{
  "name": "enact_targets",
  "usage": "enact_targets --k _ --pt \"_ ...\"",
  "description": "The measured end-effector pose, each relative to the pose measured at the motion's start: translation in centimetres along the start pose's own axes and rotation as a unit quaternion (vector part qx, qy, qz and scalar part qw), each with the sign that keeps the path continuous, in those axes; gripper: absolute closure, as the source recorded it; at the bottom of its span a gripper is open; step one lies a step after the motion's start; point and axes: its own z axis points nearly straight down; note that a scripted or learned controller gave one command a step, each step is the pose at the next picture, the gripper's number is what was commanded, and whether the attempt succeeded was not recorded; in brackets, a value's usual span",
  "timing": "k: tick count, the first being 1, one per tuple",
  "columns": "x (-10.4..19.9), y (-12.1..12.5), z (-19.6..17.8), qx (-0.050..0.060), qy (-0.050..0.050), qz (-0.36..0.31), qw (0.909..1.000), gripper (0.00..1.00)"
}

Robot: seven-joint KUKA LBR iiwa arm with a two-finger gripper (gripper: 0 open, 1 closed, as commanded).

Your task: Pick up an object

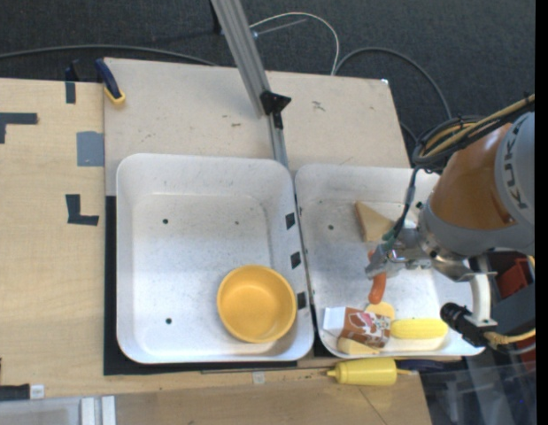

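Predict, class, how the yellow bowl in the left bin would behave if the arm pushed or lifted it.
The yellow bowl looks like thin plastic, so probably light and stiff. Sitting upright on the left bin's smooth floor near the front wall, it would likely slide rather than tip. Its round rim may slip from a pinch.

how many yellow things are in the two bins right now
2 that I can see: a yellow bowl in the near right corner of the left bin, and a yellow oblong object along the near edge of the right bin. The arm may hide others.
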Motion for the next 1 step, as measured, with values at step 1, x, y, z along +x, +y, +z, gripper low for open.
enact_targets --k 1 --pt "-0.85 0.41 -5.76 0.000 -0.001 0.000 1.0000 1.00"
